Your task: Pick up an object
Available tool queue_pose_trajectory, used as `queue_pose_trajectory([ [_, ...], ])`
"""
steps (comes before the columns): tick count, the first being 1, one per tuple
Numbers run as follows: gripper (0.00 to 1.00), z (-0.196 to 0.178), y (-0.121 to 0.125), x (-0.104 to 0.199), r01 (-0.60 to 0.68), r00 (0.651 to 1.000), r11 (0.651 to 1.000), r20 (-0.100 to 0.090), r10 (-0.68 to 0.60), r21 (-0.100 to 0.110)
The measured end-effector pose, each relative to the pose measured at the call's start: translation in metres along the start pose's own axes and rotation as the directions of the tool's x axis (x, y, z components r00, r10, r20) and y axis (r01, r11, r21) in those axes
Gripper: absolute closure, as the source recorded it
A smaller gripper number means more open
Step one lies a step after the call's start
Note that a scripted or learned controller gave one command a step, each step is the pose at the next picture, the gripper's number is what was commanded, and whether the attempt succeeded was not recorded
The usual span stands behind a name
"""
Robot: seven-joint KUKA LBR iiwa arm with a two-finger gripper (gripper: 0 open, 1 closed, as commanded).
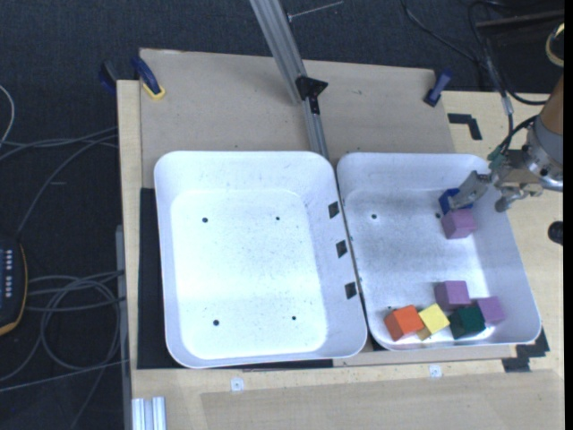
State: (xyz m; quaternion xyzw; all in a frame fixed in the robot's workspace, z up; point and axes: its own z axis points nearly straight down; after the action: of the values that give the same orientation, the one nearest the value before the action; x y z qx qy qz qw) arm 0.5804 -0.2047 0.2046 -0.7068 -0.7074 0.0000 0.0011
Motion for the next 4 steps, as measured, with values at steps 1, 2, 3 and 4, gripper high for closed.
queue_pose_trajectory([
  [1, 0.00, 0.000, 0.000, 0.000, 0.000, 1.000, 1.000, 0.000, 0.000, 0.000],
  [2, 0.00, 0.061, -0.007, -0.002, 0.000, 1.000, 1.000, -0.001, 0.000, 0.006],
  [3, 0.00, 0.108, -0.008, -0.001, 0.000, 1.000, 1.000, -0.001, 0.000, 0.005],
  [4, 1.00, 0.094, -0.006, -0.001, 0.001, 1.000, 1.000, 0.001, -0.001, -0.003],
])
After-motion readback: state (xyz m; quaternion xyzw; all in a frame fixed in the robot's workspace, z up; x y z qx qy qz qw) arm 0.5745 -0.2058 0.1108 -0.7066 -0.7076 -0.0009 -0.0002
